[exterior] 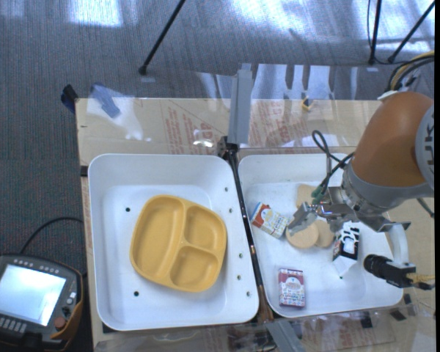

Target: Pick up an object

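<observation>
My gripper (306,217) hangs over the left middle of the right bin (258,169), right above a tan round piece (309,238). A second tan piece (305,193) lies just behind it. A small red, white and blue box (269,220) lies to the gripper's left, close to it. A red card pack (292,287) lies near the bin's front edge. A black and white item (346,245) sits to the right of the tan piece, partly under the arm. I see nothing lifted off the bin floor.
The left bin (106,174) holds a yellow divided plate (179,242). A divider wall (243,218) runs between the bins. The grey and orange arm (392,152) covers the right bin's far right part. A pendant screen (29,295) lies on the floor at the lower left.
</observation>
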### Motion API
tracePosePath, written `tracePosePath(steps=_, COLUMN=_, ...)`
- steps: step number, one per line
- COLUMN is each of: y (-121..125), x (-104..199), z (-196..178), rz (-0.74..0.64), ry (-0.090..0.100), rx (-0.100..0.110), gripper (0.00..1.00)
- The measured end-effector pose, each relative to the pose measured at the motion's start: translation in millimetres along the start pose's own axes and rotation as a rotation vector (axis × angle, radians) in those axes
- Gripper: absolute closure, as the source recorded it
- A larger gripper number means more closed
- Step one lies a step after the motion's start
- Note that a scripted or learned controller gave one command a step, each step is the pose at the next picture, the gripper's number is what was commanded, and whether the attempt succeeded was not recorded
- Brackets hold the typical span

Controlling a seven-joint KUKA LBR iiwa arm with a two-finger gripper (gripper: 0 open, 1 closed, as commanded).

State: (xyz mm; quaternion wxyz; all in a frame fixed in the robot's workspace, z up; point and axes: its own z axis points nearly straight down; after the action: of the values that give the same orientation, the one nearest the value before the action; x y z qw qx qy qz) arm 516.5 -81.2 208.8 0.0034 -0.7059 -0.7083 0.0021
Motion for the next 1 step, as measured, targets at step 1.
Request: tracePosePath(steps=1, y=-31.7, x=-25.9, z=120.5, rz=0.08, ry=0.002, rx=0.002, gripper=0.0)
